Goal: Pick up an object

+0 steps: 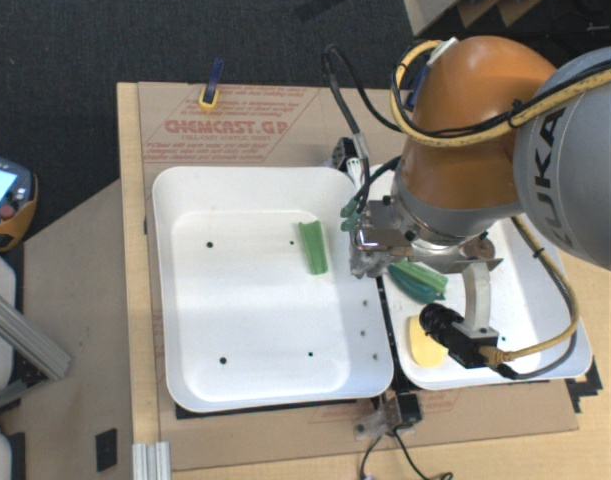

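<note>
the grey kuka arm (pixel 545 158), with its wide orange band (pixel 475 98), reaches in from the right and hangs over the seam between the 2 shallow white bins, hiding much of the right bin (pixel 540 308). the gripper (pixel 370 253) sits under the wrist, at the right rim of the left bin (pixel 255 288), and whether it is spread or pressed together cannot be told, since the wrist body covers it from above. the left bin holds 1 light green rectangular block (pixel 312 247), lying flat on the floor of the bin, upper right of centre, near the gripper but apart from it. 4 small dark dots mark the floor of that bin. in the right bin a dark green object (pixel 418 280) pokes out from under the wrist, tilted, just beside the dividing rim; it cannot be told whether anything grips it. below it lies a pale yellow object (pixel 423 341), partly covered by a black fitting (pixel 455 338) on a yellow-black cable (pixel 535 351). both bins rest on a brown cardboard sheet (pixel 225 118) printed in red letters, with a small blue and yellow clip (pixel 213 86) at its top edge. black cables (pixel 345 98) loop from the wrist toward the back.
</note>
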